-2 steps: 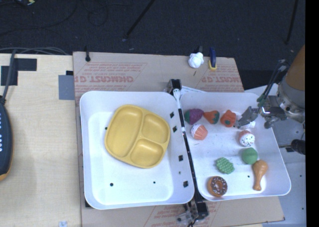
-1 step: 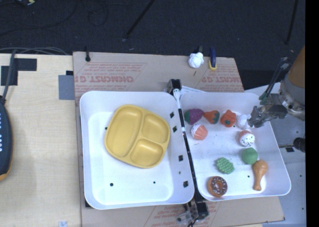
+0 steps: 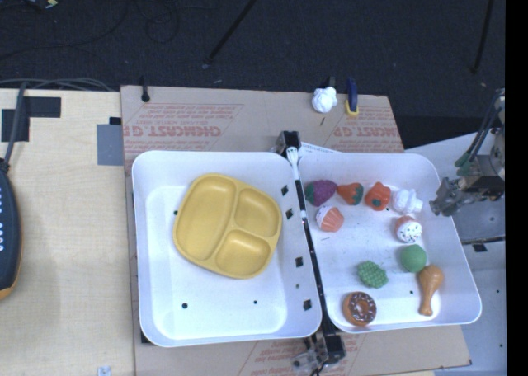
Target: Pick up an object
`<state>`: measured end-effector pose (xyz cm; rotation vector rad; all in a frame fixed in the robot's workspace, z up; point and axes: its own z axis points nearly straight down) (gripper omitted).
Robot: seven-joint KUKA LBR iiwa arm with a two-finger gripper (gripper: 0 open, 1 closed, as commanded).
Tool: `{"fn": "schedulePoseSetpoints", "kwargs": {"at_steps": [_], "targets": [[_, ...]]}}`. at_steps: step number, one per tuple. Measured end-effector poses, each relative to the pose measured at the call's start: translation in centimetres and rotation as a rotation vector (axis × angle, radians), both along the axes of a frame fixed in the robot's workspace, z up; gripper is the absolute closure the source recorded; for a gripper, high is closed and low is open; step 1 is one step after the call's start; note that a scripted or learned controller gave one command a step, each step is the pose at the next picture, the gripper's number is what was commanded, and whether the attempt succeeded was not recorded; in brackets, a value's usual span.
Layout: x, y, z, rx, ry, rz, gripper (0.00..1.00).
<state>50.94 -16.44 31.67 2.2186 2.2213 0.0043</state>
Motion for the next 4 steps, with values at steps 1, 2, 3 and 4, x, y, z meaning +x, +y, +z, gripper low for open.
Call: {"fn": "schedulePoseSetpoints", "kwargs": {"at_steps": [1, 2, 3, 4], "targets": [[-3.1, 5.9, -3.3, 0.003, 0.011, 0.002, 1.0], [-2.2, 11.3, -6.2, 0.003, 0.01, 0.003, 1.0], [-3.1, 18.0, -9.8, 0.002, 0.011, 0.004, 1.0], [-3.3, 22.8, 1.3, 0.003, -0.004, 0.005, 1.0]]}}
